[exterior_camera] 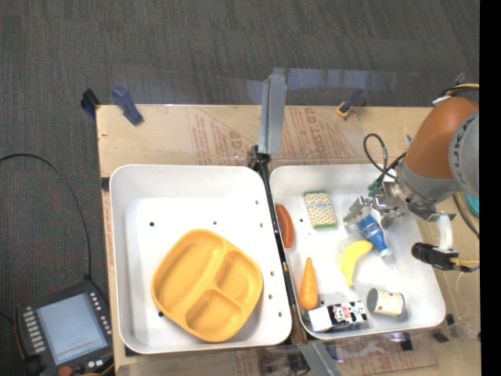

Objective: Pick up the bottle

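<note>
Your bench [196,135] carries two white bins; the left bin [133,186], well away from the gripper on its far side, holds a yellow divided plate [207,284], while the right bin [427,288] is the one the arm works in. The arm [438,151] comes in from the right edge, its orange band bulking above the wrist, bent down and leftward so the gripper [366,212] sits low over the upper right part of that bin. You can see the bottle [373,231], blue with a pale neck end, lying on the bin floor right at the gripper, its long axis slanting from the fingers down and to the right, the blue body nearest the gripper. The metal fingers [360,208] appear to close around the bottle's upper end, pinching it. Just beyond the bottle's lower end lies a yellow banana [354,258]. Left of the gripper, near it, rests a green patterned sponge [319,209], and farther left a red sausage [284,225] lies along the bin wall. Below the gripper, apart from it, you find an orange carrot [308,285], a small black-and-white box [338,316] and a paper cup [386,301] on its side.
</note>
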You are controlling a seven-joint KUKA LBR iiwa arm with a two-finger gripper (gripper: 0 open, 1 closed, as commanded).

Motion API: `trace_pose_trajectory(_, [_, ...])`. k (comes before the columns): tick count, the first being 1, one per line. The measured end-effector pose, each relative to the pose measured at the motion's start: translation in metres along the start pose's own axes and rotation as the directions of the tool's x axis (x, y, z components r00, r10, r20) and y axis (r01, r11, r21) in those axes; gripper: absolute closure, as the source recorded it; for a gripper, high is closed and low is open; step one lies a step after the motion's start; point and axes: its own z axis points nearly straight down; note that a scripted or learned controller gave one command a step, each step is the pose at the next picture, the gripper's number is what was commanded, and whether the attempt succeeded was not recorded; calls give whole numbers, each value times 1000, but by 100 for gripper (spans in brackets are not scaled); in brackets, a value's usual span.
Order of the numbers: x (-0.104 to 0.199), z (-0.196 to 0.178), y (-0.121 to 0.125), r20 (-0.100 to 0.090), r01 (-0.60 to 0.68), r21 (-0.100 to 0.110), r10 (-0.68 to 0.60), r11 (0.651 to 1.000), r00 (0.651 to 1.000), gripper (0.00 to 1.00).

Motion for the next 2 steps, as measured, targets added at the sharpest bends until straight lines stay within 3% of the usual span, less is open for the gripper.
trace_pose_trajectory(1, [-2, -10, 0, 2, -3, 0, 3, 1000, 1000, 100])
trace_pose_trajectory(2, [13, -90, 21, 7, 6, -3, -6, 1000, 1000, 100])
